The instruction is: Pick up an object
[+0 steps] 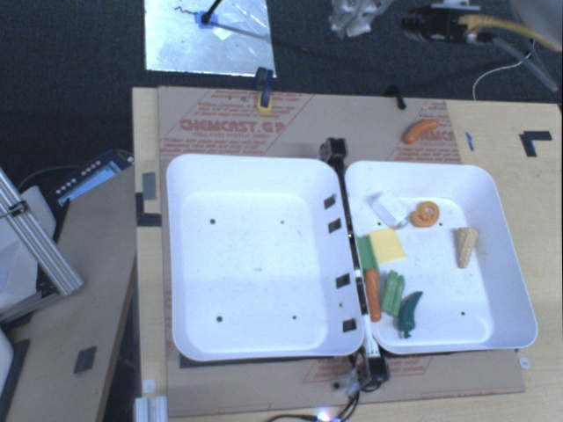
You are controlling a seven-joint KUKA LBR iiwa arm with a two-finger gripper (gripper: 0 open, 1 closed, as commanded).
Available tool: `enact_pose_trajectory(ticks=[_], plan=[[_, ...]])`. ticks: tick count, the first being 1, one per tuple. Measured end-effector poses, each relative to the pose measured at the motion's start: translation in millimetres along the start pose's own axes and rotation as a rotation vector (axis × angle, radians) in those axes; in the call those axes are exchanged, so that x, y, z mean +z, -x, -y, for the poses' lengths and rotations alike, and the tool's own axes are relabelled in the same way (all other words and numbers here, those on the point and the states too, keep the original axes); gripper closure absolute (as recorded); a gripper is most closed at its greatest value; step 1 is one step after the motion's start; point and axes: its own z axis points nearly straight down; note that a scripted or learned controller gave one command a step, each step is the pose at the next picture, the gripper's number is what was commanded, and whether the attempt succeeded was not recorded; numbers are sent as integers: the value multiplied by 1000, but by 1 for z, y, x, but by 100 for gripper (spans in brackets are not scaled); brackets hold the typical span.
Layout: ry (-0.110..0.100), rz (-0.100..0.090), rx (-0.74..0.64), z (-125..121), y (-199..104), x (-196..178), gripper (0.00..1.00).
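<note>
Your candidates all sit in the right bin, which is why that side matters. Along its left wall, close together, lie a yellow square, a green strip, a carrot, a green pod and a dark green pepper; that crowding against the wall would make a clean grasp awkward. The orange ring and white block lie near each other towards the far side, while the beige cone lies apart at the right, probably the easiest pick. The left bin offers nothing to grasp. An orange sausage lies on the surface beyond the bins, out of play. The hand hangs high at the far edge, well clear of everything; it is too blurred for you to tell whether it is released or clenched, and nothing is seen in it.
</note>
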Motion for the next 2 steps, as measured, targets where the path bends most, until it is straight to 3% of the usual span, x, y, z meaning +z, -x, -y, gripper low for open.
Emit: enact_pose_trajectory(ticks=[2], plan=[[0,0,-1,0,-40,0,100]])
